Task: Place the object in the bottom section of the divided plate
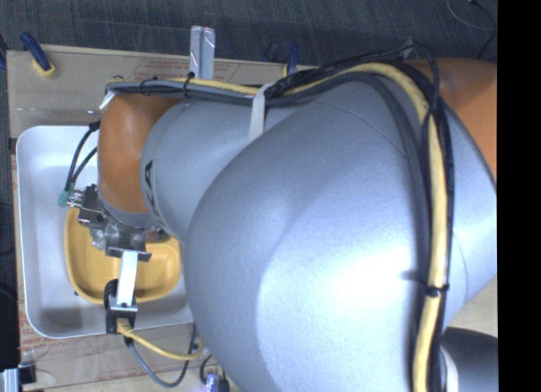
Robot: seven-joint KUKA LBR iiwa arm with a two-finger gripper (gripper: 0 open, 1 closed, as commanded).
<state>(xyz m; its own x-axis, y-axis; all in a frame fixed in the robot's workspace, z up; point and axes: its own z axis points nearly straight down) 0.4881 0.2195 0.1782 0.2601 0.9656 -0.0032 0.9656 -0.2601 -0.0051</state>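
One yellow divided plate (161, 270) is seen in a white bin (35, 187) beneath the gripper (117, 236), whose hold on the object cannot be told; release is best withheld until the bottom section is centred underneath.

Single fixed camera, mounted above the counter (152, 65) and angled obliquely downward. The far counter edge and the dark floor (254, 2) lie along the top of the frame. One white bin (34, 213) holding a yellow plate (80, 268) sits at left. The grey arm (338, 238) enters from the right, very near the lens.
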